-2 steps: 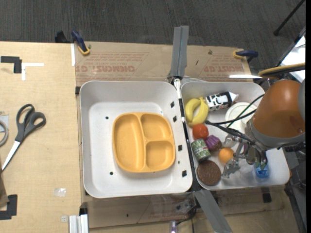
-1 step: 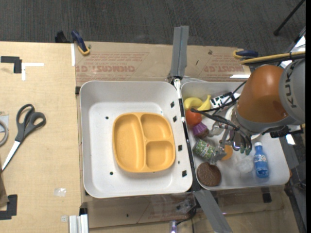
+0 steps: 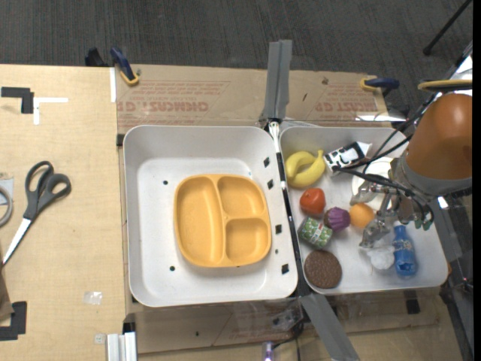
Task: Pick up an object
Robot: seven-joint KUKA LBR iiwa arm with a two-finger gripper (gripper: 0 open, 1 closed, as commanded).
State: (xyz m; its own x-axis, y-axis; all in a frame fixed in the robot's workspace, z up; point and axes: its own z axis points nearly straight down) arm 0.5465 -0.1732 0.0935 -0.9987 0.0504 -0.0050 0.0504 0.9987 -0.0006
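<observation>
The arm (image 3: 445,138) shows as a big rounded orange dome, glossy, with a pale highlight along its top edge. Under the dome sits a darker grey collar. From there a cluster of bare metal parts leads to the gripper (image 3: 376,232): silvery brackets and thin links, dull steel in colour. The fingers (image 3: 370,236) are slim, light grey metal pieces. Thin black cables (image 3: 391,138) run above the fingers, looping from the orange dome toward the metal parts. Beside the fingers, on the wrist, small spots of green and red wiring show among the metal. A white flat piece sits just behind the fingers.
</observation>
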